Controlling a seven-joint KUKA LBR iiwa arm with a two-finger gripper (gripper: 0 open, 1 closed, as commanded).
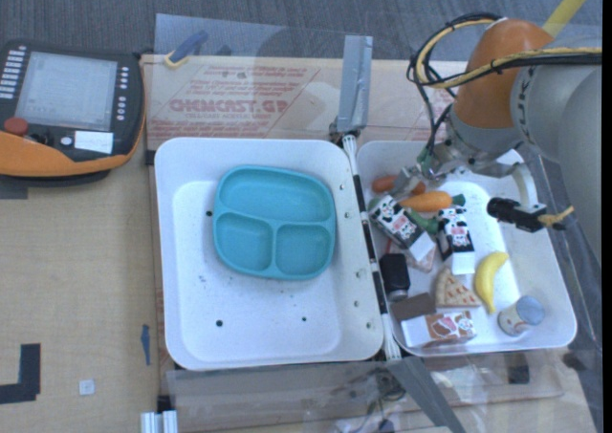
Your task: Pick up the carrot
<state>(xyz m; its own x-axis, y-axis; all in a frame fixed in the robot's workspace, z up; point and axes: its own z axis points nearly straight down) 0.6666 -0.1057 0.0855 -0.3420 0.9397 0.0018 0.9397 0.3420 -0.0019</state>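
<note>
We log the carrot lying in the right bin, near its back-left corner among the toy foods, just above the cow-patterned pieces. The gripper hangs just above it; we cannot tell its state. The carrot looks unlifted, so we judge that the grasp and the lift both remain.
</note>
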